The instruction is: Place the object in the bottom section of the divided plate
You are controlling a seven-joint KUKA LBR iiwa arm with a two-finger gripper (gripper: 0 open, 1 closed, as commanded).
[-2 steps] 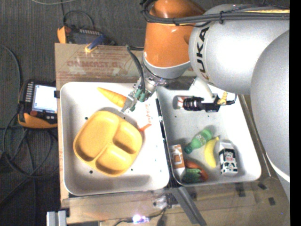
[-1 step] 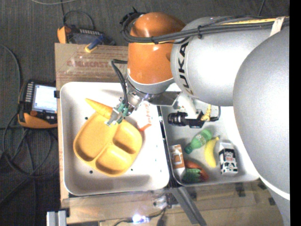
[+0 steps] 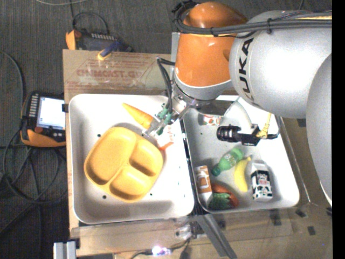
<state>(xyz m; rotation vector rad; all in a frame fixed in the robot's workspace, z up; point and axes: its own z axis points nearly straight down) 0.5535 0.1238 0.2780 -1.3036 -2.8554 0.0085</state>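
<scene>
A big grey and orange robot arm (image 3: pixel 253 53) reaches in over two shallow white bins. Its claw (image 3: pixel 160 122) hangs low over the left white bin (image 3: pixel 86 198), close to that bin's top right corner. I cannot tell if the claw is open or closed.

An orange cone-shaped toy carrot (image 3: pixel 137 116) lies on the floor of the left bin. It is tilted, with its pointy end up and to the left and its thick end just beside the claw. I cannot tell if the claw touches it. The carrot is outside the plate, just above its top edge.

The round yellow plastic plate with three parts (image 3: pixel 108 150) sits in the middle of the left bin. A small orange-red bit (image 3: pixel 166 143) lies by the plate's right edge, under the claw.

The right white bin (image 3: pixel 280 166) holds a green plastic bottle (image 3: pixel 229 161), and a yellow banana (image 3: pixel 241 176) is just beside the bottle. Next to the banana stands a white carton with black marks (image 3: pixel 261 183). A small orange-brown box (image 3: pixel 202 178) lies by the bin's left wall, with a red and green thing (image 3: pixel 222 197) just below it.
</scene>
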